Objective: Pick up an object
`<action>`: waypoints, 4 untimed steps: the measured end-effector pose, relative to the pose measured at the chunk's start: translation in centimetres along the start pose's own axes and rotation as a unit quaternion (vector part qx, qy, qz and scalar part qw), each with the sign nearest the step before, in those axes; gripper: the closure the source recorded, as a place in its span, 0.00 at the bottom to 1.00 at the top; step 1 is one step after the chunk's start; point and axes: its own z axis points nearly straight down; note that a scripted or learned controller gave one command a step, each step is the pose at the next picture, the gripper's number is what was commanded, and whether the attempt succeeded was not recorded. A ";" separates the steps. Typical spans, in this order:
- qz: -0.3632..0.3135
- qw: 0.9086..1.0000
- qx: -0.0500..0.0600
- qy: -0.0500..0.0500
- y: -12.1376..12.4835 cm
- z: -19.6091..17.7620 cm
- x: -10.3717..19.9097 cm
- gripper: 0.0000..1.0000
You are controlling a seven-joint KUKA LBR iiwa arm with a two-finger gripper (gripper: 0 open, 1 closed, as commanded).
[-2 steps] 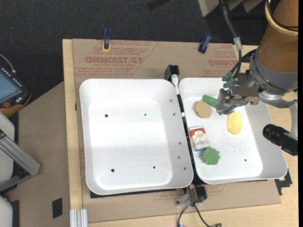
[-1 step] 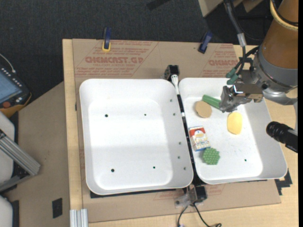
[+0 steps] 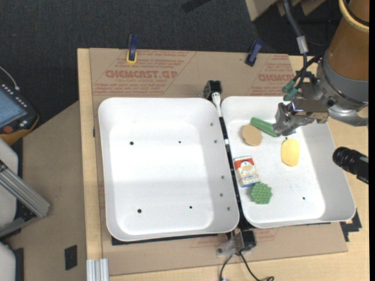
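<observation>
My gripper [image 3: 285,127] hangs over the back of the right bin [image 3: 316,212], its tip right at the end of a green stick-shaped thing [image 3: 262,126]. Whether the stick sits between the fingers is hidden by the gripper body. A tan round disc [image 3: 252,136] lies just left of the stick. A yellow lemon-shaped thing [image 3: 290,153] rests below the gripper. Nearer the front lie a small red and white packet [image 3: 246,171] and a green knobbly ball [image 3: 261,193].
The left bin [image 3: 117,174] stands beside the right one, separated by a dark divider [image 3: 224,139]. Both rest on a brown cardboard sheet [image 3: 176,69] held by clamps at the back. A black cylinder [image 3: 351,161] juts in at the right edge.
</observation>
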 end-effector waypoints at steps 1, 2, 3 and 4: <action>0.000 1.000 -0.001 0.000 0.1 -1.0 0.0 1.00; -0.001 1.000 0.006 0.001 -0.2 0.6 5.2 1.00; 0.001 1.000 0.004 0.001 -0.1 -0.5 4.9 1.00; 0.001 1.000 0.002 0.001 0.0 -1.5 5.0 1.00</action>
